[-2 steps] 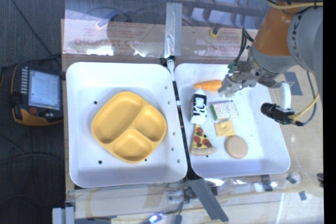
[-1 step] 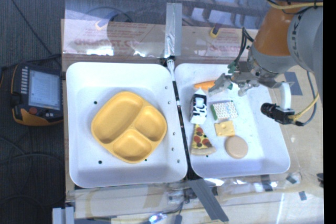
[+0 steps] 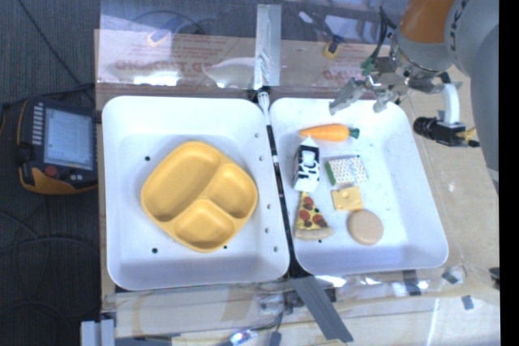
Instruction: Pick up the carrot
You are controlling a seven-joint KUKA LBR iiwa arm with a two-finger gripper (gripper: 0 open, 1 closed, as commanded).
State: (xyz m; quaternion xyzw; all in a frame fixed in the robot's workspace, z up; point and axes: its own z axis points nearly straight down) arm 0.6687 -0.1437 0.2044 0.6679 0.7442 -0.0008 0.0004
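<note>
An orange carrot with a green tip lies on its side near the back of the right bin, pointing left to right. My gripper hangs above the bin's back edge, just up and to the right of the carrot. Its two fingers are spread apart with nothing between them. A small gap separates the gripper from the carrot.
In the right bin lie a black-and-white carton, a dotted packet, a cheese square, a round cookie and a pizza slice. The left bin holds a yellow divided plate. A teach pendant lies far left.
</note>
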